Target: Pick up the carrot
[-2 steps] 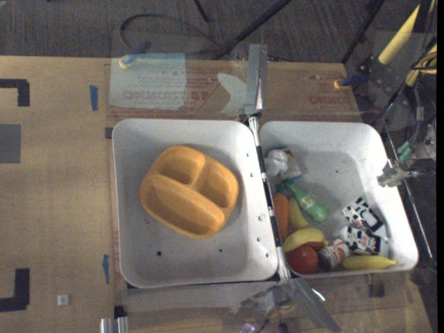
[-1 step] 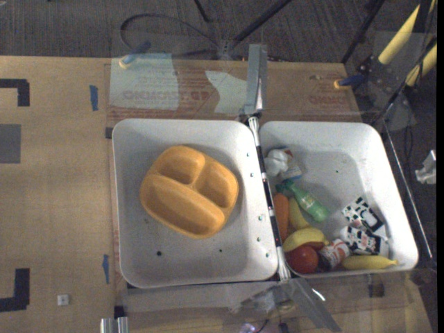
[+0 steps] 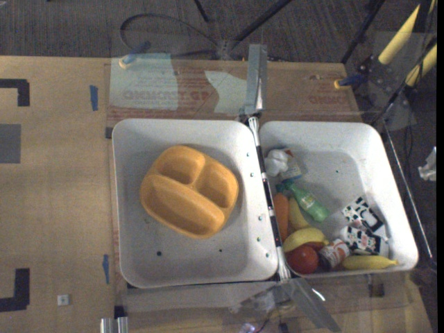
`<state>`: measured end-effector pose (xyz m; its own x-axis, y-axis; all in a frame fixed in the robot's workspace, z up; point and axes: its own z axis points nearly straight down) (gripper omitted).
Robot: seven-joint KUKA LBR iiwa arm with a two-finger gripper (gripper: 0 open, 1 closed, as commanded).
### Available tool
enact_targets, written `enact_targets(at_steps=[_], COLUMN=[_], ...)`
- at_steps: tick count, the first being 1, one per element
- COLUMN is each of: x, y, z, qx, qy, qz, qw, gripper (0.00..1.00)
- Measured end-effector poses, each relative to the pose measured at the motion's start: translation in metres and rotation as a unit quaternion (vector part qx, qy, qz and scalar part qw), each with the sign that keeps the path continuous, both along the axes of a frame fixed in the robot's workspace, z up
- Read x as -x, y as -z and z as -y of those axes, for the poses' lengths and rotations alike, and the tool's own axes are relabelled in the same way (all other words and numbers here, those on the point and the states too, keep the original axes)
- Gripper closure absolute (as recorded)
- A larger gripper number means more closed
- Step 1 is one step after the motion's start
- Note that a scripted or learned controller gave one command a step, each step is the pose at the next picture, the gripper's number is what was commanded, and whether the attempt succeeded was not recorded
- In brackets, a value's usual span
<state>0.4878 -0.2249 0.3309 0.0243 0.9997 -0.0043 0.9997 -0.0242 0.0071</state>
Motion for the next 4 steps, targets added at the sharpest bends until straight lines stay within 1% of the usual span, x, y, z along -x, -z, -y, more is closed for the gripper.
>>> enact_targets(at_steps=[1, 2, 3, 4], x=[0.008, 0.007, 0.007, 0.008], y=[0.051, 0.039, 0.024, 0.033], z=[-0.023, -0.038, -0.055, -0.06], qx=[-0.0021, 0.0007, 0.001, -0.0012], qy=[-0.164, -0.355, -0.281, -0.242], qz=[-0.004, -0.002, -0.001, -0.003], qw=[0.9864, 0.9347, 0.9596, 0.9703], gripper=[1.0, 1.0, 1.0, 1.0])
